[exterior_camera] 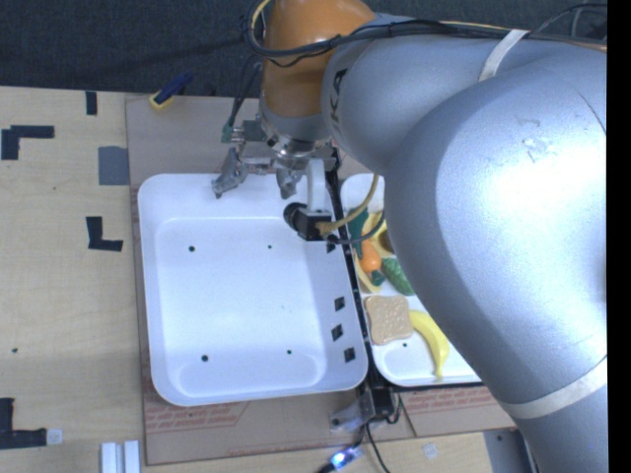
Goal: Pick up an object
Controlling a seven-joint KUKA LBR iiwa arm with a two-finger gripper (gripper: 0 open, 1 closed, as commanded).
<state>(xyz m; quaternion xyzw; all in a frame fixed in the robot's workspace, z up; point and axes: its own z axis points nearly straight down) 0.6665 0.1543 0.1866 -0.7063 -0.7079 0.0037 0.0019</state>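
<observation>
My surfaces and theirs

My arm (493, 195) is smooth grey shell with a soft satin sheen, and my band (306, 37) above the wrist is glossy orange; my gripper (258, 170) looks like bare dull metal. The left bin (237, 363) is smooth white plastic, faintly glossy along its rim. The bench (59, 294) is pale wood grain, matt, with a brown cardboard-like sheet (197, 417) under the bins. The banana (432, 341) looks smooth and yellow, the bread slice (388, 318) rough and porous.
</observation>
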